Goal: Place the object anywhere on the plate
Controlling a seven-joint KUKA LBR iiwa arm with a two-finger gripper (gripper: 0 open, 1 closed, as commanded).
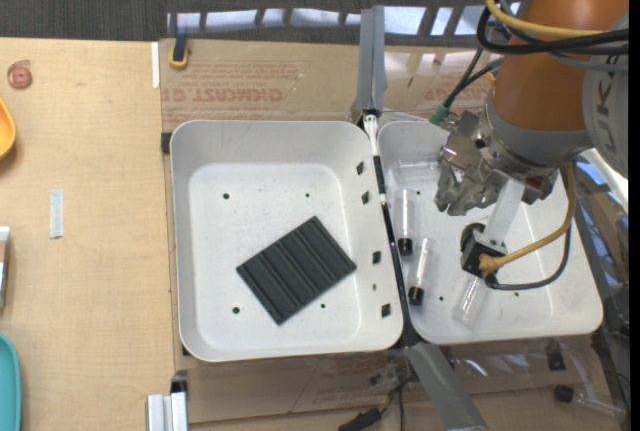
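Tubes [421,267] of clear plastic with dark caps lie in the right bin [560,324], in the lower middle of the frame. There seem to be three of them, near each other, along the left wall and the bottom of this bin. I judge that one of these is the object to move.

The plate [297,269] is a dark ribbed slab. It lies flat and turned at an angle in the left bin [200,219], well apart from the tubes.

The arm [560,49] comes from the upper right, and the pincer [455,191] hangs over the upper part of the right bin, above the tubes. I cannot tell if the pincer is open or closed, and I see nothing held in it.

A tube looks light, stiff and smooth, so it can roll or slip out easily. In my judgement the best hold is across the middle of its body, squeezing the round sides. The tube near the wall leaves little room.
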